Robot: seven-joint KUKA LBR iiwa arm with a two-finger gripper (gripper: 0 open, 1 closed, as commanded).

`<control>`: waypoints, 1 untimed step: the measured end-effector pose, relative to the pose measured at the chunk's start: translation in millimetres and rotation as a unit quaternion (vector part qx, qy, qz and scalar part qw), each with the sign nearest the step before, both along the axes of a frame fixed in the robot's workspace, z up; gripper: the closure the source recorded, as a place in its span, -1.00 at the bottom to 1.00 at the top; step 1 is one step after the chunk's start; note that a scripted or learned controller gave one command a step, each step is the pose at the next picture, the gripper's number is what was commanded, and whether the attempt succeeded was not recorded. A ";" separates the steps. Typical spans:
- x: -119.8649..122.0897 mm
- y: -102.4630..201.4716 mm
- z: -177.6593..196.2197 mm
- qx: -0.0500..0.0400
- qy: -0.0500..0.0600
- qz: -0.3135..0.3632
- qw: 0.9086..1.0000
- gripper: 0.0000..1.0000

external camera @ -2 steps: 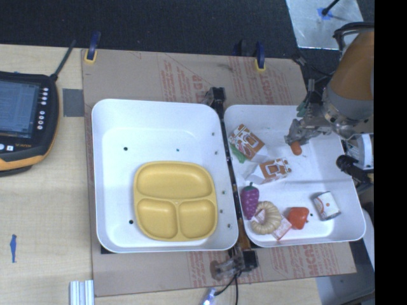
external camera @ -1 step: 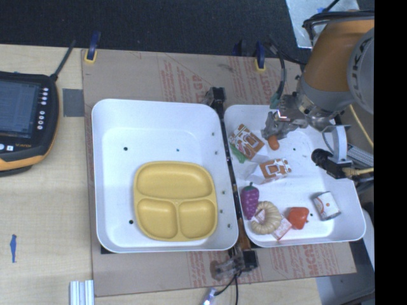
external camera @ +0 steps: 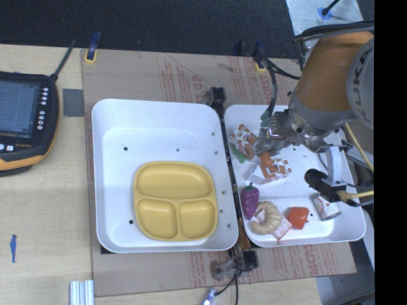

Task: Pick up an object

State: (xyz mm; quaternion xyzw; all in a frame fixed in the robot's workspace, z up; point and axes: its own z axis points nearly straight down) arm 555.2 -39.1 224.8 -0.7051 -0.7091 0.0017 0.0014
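While toys (external camera: 275, 192) crowd one bin (external camera: 346, 232), another (external camera: 114, 122) holds a tray (external camera: 176, 199).

A pale wooden table (external camera: 44, 234) fills the lower part of the view, with a brown cardboard sheet (external camera: 159, 81) laid flat over its middle. Beyond the table's far edge lies dark carpeted floor (external camera: 159, 8), where a sheet of white paper (external camera: 318, 5) rests near the upper right. Lighting is even and soft.
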 end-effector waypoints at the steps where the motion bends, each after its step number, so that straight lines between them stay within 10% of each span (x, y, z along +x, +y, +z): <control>1: -2.6 50.7 20.6 0.000 -0.001 0.000 1.000 1.00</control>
